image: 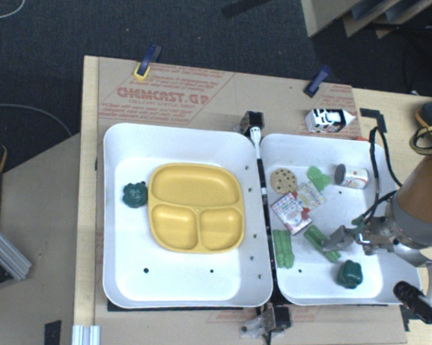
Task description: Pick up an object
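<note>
The right bin [367,294] holds a round cookie [281,180], a red-and-white snack packet [294,209], a pale green piece [318,177], a small white can [353,176] lying on its side, a long green pod [282,247], a green stick [317,238] and a dark green pepper-like toy [350,274]. My gripper [339,237] hangs low in this bin, at the right end of the green stick and just above the dark green toy. Whether it touches the stick I cannot tell.
The left bin [117,272] bears a yellow divided plate [196,206] and a dark green lump [134,194] beside the plate's left edge. A black-and-white box [329,120] lies on the bench behind the right bin. Cables [378,163] cross that bin's right rim.
</note>
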Robot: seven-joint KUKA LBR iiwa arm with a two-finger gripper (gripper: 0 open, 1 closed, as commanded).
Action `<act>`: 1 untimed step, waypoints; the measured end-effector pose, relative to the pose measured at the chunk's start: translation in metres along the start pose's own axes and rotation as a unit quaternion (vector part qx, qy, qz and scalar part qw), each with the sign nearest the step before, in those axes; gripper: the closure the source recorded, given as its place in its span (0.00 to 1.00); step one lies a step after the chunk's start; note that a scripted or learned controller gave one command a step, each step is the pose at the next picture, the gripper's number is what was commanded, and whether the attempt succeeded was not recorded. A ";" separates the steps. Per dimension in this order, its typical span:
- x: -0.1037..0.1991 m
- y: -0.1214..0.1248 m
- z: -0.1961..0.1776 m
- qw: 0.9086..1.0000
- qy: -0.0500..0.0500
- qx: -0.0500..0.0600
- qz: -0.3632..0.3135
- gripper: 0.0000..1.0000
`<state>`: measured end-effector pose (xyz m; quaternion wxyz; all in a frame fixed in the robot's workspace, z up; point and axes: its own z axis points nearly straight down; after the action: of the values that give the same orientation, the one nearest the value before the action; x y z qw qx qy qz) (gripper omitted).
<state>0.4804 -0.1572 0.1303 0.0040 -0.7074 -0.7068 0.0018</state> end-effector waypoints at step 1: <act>0.001 0.000 0.048 1.000 0.000 -0.002 0.000 0.00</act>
<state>0.4797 -0.1564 0.0822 0.0024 -0.7076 -0.7066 0.0006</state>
